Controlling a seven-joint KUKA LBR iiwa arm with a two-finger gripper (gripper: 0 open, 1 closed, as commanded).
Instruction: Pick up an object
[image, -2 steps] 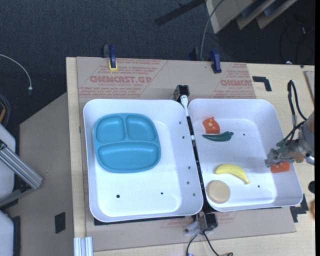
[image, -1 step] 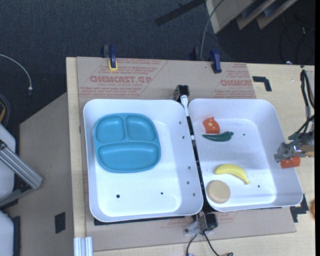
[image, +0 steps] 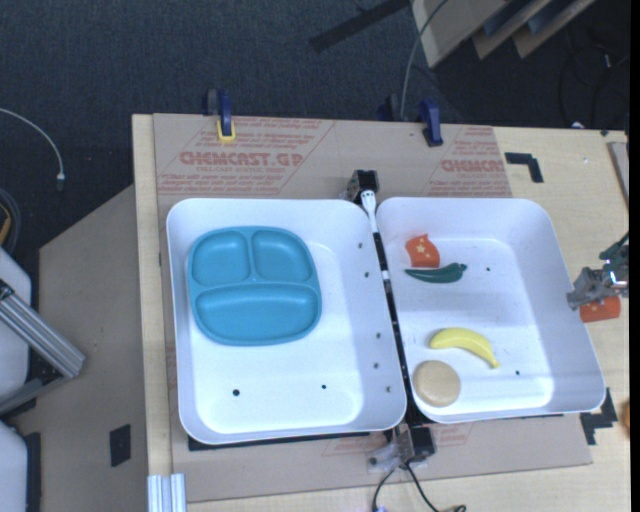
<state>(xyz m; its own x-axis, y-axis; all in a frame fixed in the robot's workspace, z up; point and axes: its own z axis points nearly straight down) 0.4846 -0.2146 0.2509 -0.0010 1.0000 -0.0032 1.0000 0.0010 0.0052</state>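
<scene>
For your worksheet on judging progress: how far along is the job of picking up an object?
Done: nothing lifted; the banana, the round beige piece, the green pepper and the red piece all lie in the right bin. In hand: the hand sits at that bin's right edge. Left: reach, grasp, lift.

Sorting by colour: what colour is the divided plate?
Light blue plate, seen in the camera view.
</scene>
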